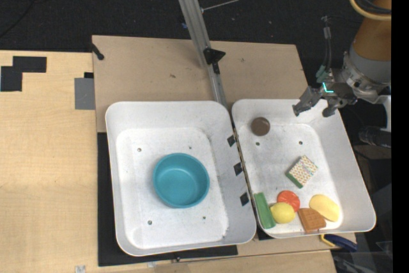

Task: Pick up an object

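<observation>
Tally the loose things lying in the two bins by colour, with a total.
Blue: 1, the bowl in the left bin
Brown: 2, the round piece and the block
Yellow: 2, the ball and the oval piece
Red: 1
Green: 1
Patterned: 1
Total: 8

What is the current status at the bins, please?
Gripper open, above right bin's far rim, holding nothing. Brown puck nearest, untouched. Nothing in the way.

My gripper hangs open above the right white bin's far rim; a round teal bowl sits in the left white bin.
</observation>
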Tool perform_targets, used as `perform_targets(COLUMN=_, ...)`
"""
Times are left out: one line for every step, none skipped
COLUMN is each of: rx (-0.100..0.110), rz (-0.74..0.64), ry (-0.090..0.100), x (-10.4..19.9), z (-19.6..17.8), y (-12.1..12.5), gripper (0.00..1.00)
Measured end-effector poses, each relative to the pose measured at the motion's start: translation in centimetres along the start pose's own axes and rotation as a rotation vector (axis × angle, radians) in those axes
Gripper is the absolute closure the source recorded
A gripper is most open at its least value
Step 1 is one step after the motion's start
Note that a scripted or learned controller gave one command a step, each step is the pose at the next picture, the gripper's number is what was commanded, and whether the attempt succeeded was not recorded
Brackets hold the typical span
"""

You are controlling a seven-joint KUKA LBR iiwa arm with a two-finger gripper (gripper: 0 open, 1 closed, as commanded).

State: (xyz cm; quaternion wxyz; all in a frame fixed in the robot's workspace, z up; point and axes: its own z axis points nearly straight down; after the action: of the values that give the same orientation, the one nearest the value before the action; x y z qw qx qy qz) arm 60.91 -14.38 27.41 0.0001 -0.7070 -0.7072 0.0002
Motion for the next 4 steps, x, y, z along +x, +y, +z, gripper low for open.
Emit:
perform_targets(rx=0.000, rz=0.000, ry=0.000, x=0.0, z=0.0, y=0.0, gripper=0.00)
perform_targets(rx=0.005, rz=0.000, ry=0.001, x=0.4, z=6.1, y=-0.5, gripper=0.00)
perform_targets(rx=0.004, rz=0.000, ry=0.000, x=0.0, z=11.2, y=0.3, gripper=0.00)
perform_targets(rx=0.004, rz=0.000, ry=0.001, x=0.9, z=16.1, y=-0.2, gripper=0.00)
